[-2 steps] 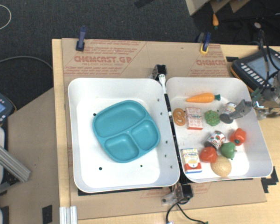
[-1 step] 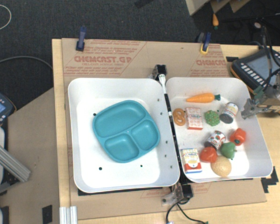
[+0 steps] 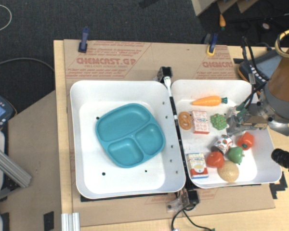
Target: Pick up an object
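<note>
Because the arm comes in from the right edge of the frame, the gripper (image 3: 234,121) sits low over the right bin (image 3: 241,86), at its middle right, where the toy food is crowded. The metal parts at its tip are tangled visually with cables and a shadow, so I cannot tell how far the fingers are spread, nor whether anything lies between them.

No single target is named, so any piece in this bin could serve. Closest to the tip are the green broccoli (image 3: 218,121), just to its left, and the red pepper (image 3: 246,140), just below and to the right. A small red and white piece (image 3: 225,143) lies just below the tip. Judging by position alone, the broccoli seems the likeliest candidate, but that is a guess.

The carrot (image 3: 208,100) lies near the bin's upper wall, its long axis running left to right, orange tip pointing left and green top pointing right. A pretzel (image 3: 185,120) and a small carton (image 3: 200,121) rest side by side left of the broccoli. Toward the lower right sit a tomato (image 3: 215,159), a green pepper (image 3: 235,154), a potato (image 3: 228,172) and a second carton (image 3: 196,165).

The left bin (image 3: 82,143) holds a teal divided plate (image 3: 130,134), well apart from the arm's work. Both bins rest on a brown board on the desk (image 3: 111,61).
</note>
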`<state>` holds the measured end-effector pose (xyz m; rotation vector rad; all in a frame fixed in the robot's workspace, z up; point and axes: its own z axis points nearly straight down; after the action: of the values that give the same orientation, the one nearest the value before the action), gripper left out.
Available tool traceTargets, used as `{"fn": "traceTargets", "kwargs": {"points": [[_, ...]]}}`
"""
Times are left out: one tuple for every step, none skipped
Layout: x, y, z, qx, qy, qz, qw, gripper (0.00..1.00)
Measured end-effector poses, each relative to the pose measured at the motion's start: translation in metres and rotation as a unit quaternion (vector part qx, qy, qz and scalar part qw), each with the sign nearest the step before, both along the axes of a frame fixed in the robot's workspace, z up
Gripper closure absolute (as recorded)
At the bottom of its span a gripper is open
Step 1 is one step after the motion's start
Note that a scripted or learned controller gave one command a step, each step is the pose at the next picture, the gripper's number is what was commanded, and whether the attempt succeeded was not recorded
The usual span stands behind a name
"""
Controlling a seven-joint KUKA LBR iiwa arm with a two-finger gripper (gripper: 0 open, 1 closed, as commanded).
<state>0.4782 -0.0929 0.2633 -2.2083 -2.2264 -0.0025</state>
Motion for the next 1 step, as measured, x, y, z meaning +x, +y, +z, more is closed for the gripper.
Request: {"fn": "traceTargets", "kwargs": {"points": [[0.0024, 0.1218, 0.0839, -0.0001, -0.007, 0.004, 1.0000, 1.00]]}}
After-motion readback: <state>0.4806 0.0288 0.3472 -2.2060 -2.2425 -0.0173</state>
